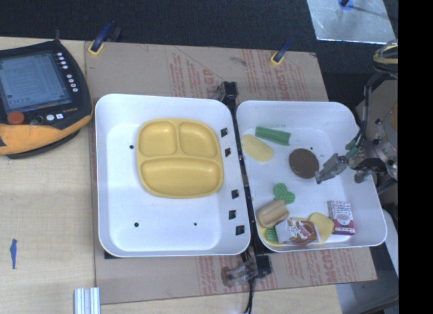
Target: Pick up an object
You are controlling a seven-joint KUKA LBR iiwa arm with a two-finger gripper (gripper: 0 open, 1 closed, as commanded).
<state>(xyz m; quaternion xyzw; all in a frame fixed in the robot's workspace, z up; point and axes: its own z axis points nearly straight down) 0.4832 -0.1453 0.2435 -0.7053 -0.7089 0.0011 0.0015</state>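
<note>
Two dark metal fingers [329, 168] of the gripper [345, 169] hang over the right side of the right white bin [308, 111]. They are spread apart with nothing between them. One fingertip points left toward the round brown disc [303, 163] and sits just beside it. The grey arm [379, 126] comes in from the right edge and bends down over the bin's right wall.

The right bin has eight small things in it. One green flat bar [272, 135] lies near the top. One pale yellow oval piece [257, 148] is below it. The brown disc lies in the middle. One small green leafy toy [283, 193] is lower down. One tan bread-shaped toy [272, 213] sits beneath that. One red and white packet [295, 231] lies by the bottom wall. One yellow lump [323, 225] touches the packet. One small red and white box [340, 216] is at the right.

The left white bin [115, 170] holds one yellow plastic tray with three parts [180, 158].

One grey and orange control pad with a screen [37, 99] rests on the table [40, 238] at the left.
</note>
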